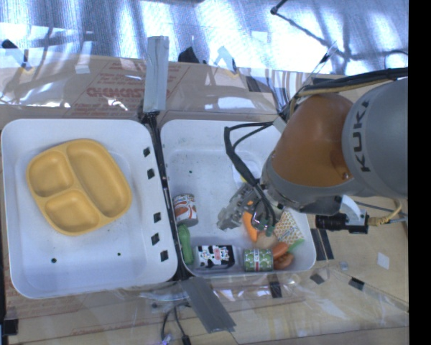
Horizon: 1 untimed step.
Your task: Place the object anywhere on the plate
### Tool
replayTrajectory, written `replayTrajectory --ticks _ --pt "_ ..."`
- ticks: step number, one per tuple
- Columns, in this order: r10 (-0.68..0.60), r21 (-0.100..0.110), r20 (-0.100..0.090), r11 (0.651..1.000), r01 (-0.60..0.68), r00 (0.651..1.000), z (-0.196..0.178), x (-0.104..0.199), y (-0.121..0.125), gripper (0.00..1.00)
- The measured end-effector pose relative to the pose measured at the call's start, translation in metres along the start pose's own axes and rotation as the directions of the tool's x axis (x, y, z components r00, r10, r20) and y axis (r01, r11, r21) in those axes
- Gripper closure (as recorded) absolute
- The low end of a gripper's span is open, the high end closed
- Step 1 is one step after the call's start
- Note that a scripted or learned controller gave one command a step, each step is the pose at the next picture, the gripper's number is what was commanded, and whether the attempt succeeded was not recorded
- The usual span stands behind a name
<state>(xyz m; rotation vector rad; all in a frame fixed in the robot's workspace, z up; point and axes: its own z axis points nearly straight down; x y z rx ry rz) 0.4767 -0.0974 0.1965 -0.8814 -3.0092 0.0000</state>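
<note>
Yellow plate (77,185) in left bin (29,264); arm low over cluttered right bin (201,149).

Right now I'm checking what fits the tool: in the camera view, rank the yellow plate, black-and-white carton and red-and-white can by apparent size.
1. yellow plate
2. black-and-white carton
3. red-and-white can, close to the carton, so that order is unsure

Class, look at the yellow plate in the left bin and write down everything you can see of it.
The plate is yellow, looks like plastic, and has rounded corners. Raised ridges split it into three compartments: one long one along its right side and two smaller ones on its left. It lies flat, face up and turned at a slant, in the upper left part of the left bin. Nothing lies on it, and it touches nothing but the bin's floor.
</note>
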Motion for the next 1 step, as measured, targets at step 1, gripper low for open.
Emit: replayTrajectory --ticks 1 --pt "0.000 0.000 0.000 1.000 0.000 1.000 0.0000 0.0000 0.0000 0.00"
